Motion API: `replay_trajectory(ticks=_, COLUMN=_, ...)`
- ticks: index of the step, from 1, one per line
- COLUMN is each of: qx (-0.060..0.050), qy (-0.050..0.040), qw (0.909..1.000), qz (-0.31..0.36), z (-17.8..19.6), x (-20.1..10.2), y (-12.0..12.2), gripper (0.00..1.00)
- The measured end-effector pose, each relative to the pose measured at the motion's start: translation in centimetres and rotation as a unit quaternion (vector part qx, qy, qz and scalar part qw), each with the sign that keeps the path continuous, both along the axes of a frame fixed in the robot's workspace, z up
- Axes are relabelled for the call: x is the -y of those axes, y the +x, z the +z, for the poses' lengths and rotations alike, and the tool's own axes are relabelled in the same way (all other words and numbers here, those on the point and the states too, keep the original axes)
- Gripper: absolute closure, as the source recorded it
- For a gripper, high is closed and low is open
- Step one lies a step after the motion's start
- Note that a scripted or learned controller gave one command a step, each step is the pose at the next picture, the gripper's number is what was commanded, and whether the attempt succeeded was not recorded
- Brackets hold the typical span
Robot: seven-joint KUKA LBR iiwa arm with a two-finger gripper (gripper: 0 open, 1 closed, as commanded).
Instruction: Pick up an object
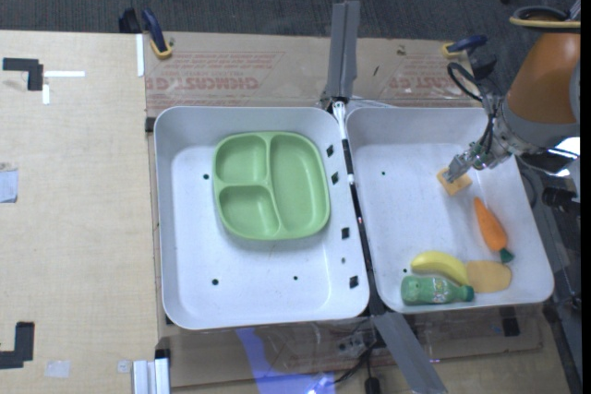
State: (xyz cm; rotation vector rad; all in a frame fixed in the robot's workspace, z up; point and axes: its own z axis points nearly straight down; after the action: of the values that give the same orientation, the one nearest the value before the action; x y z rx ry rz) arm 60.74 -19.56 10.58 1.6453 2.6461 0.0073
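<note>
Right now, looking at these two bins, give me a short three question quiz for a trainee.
1. True or false: the green divided plate lies in the left bin.
2. Which item sits nearest the gripper: A banana, B small tan block, C green bottle?
3. Fill in: the carrot lies in the ____ bin.

Key: 1 true; 2 B; 3 right.

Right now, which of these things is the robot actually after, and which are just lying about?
Part of the job:
gripper, down at a small tan block in the right bin
carrot, banana, green bottle, pale yellow piece, all possible picks

Just lying about:
green divided plate in the left bin
blue clamps
</note>
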Motion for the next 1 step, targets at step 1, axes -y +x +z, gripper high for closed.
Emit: replay_trajectory(ticks=1, qx=-0.011, qy=0.0049, qw=0.9985, qz=-0.053, z=9.58, x=-6.4, y=0.84, gripper=1.0)
